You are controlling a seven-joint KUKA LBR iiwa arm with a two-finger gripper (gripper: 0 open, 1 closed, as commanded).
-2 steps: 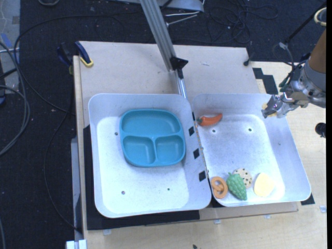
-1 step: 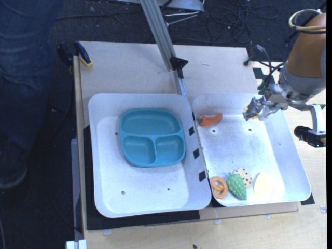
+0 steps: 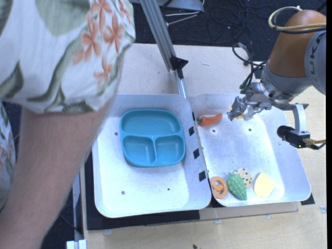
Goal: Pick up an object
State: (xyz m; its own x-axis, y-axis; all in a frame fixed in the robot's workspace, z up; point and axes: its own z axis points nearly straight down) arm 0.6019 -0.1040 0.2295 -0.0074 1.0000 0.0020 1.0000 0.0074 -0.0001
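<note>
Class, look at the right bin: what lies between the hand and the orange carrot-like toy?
Just a short bare stretch of white bin floor separates the hand from the orange toy in the camera view.

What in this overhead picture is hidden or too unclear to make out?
- Left bin: its left side, covered by a person's floral sleeve.
- Gripper: fingertips too small and blurred to read.
- Cracker-like item: partly covered by the green toy.
- Arm: cut off at the right edge.

An orange, sausage-shaped item [image 3: 210, 120] lay flat near the right bin's far left corner. An orange pretzel [image 3: 219, 187], green bumpy piece [image 3: 237, 187], speckled cookie [image 3: 243, 176] and yellow wedge [image 3: 263, 185] clustered along its near edge.
</note>
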